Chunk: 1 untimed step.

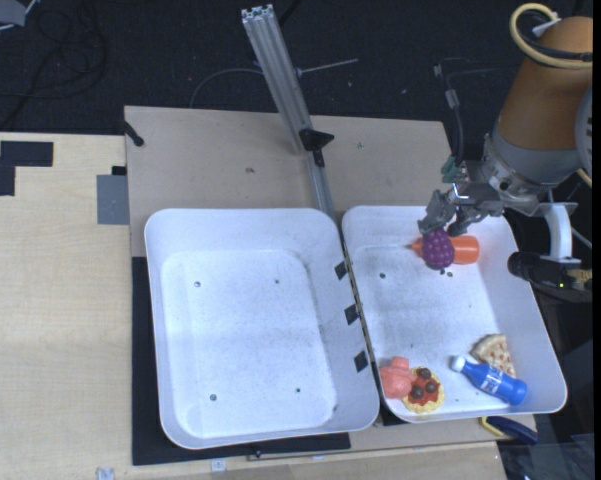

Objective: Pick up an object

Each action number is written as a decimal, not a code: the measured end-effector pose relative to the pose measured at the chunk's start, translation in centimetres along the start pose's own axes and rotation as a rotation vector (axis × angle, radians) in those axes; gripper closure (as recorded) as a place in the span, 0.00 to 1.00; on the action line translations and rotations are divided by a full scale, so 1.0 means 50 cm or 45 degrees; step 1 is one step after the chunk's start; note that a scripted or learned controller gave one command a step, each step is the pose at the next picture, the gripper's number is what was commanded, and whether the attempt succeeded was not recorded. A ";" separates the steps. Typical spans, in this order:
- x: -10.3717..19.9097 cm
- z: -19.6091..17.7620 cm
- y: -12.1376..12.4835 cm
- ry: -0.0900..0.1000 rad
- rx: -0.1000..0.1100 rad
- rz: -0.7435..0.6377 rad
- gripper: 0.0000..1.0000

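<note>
My gripper (437, 224) hangs over the far end of the right bin (540, 318), reaching in from the right. A purple grape bunch (439, 251) sits right under its tips, with its top caught between the fingers. Behind the grapes, an orange carrot-like piece (464, 250) lies on the bin floor. At the near end of that bin lie a red toy (395, 376), a small tart with berries (423, 391), a blue bottle (491, 379) and a pizza slice (495, 350).
The left bin (170, 268) stands beside the right one, joined by black clips (351, 313). A metal rail (285, 78) slants up behind the bins. Black cables lie on the dark floor at the back.
</note>
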<state>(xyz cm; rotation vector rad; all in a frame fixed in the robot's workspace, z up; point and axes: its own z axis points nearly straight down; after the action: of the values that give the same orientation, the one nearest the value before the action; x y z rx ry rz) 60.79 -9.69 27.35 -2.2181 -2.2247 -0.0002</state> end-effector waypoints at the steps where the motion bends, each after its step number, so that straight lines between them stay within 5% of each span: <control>1: 0.096 0.033 -0.023 0.001 0.002 0.000 1.00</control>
<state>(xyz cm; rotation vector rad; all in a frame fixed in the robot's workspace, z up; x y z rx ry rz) 59.62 -4.89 25.70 -2.2174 -2.2236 0.0006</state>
